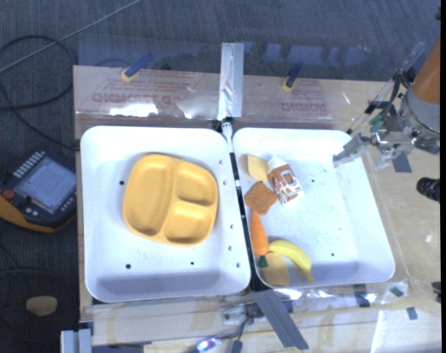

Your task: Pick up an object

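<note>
Objects for picking are lying bunched along the left side of the right-hand bin (370,219), right of centre in the frame: a small carton (285,182) with a pale wedge (255,168) just beside it, an orange-brown slab (260,196) touching the carton's lower left, a carrot (258,234) running down along the bin wall, and a banana (291,254) at the lower edge. I am hovering my gripper (388,140) at the upper right of the frame, over that bin's far right rim and well apart from all of them — nothing is sitting between my fingers, and how wide they are standing I cannot tell from this slanted look. The left-hand bin (105,219) is holding only a yellow divided tray (172,198), so I am judging the cluster the better hunting ground. To do this well I am thinking of travelling left across the frame, choosing the carton since it is standing proud of its neighbours, and descending squarely so my fingers are straddling it rather than nudging the slab — the crowding is the main risk.
</note>
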Robot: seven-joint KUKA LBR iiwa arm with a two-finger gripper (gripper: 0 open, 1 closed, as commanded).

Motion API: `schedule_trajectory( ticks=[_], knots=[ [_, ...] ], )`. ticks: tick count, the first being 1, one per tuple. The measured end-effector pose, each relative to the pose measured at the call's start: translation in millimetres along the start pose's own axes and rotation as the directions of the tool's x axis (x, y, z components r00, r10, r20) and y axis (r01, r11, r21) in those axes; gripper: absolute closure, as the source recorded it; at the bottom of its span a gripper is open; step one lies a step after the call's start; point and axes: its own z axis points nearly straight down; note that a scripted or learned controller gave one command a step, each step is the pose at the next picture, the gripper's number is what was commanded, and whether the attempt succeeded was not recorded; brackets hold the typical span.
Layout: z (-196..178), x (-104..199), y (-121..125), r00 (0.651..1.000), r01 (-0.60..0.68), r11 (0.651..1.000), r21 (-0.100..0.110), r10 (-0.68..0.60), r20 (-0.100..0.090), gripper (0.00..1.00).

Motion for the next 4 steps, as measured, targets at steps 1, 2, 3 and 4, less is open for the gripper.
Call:
schedule_trajectory(
  ticks=[1, 2, 3, 4],
  knots=[
    [101, 48, -23, 0.994, -0.111, 0.994, 0.002, 0.111, 0.000, 0.00],
    [169, 42, -85, 0.982, -0.189, 0.982, -0.011, 0.189, 0.000, 0.00],
    [169, 29, -82, 0.996, -0.089, 0.996, -0.012, 0.089, -0.001, 0.00],
    [169, 86, -15, 1.000, 0.025, 1.000, -0.015, -0.025, 0.004, 0.00]
  ],
)
